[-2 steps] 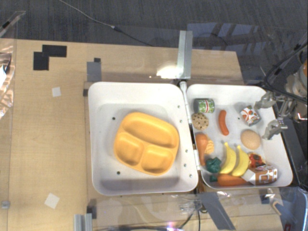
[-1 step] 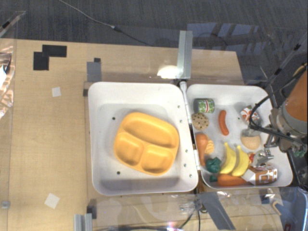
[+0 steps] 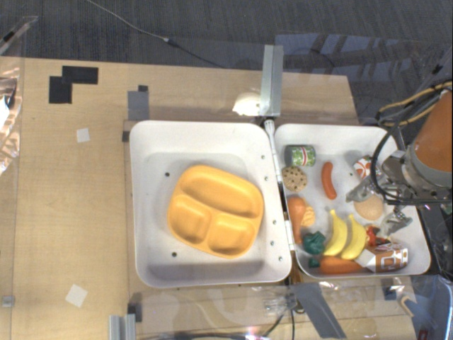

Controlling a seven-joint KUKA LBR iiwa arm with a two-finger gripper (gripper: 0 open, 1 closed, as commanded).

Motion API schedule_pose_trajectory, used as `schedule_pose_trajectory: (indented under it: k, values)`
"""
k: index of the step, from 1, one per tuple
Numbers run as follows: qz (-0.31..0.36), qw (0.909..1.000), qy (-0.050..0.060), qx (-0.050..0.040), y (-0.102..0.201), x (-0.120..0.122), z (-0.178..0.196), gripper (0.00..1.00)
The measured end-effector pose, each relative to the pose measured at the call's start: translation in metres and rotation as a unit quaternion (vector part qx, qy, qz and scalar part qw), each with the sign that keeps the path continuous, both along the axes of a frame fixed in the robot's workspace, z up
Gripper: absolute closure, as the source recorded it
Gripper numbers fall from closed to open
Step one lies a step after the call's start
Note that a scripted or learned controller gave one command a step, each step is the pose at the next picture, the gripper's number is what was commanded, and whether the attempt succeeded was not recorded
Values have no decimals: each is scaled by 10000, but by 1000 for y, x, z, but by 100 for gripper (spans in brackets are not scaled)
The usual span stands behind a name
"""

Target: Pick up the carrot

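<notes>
End effector (image 3: 380,205), its state not discernible, poised over the right bin (image 3: 422,227); the carrot (image 3: 340,265) lies at the near edge beside the bananas (image 3: 345,236), so approach should descend clear of them.

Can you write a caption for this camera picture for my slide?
Gripper hovers over toy food in the right bin; carrot lies at its front edge.

We see a pale, matt wooden desk (image 3: 64,211), two smooth white plastic bins (image 3: 152,264), a matt yellow plastic compartment tray (image 3: 214,210), glossy yellow plastic bananas (image 3: 345,237), and a brushed metal post (image 3: 271,80).
</notes>
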State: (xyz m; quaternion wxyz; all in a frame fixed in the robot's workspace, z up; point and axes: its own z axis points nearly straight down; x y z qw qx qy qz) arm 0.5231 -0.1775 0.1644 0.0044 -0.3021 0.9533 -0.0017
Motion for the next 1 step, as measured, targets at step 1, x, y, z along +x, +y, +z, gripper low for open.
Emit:
schedule_pose_trajectory:
  k: [1]
  values:
    - [-307,9995,-56,-17,6,1,-72,0]
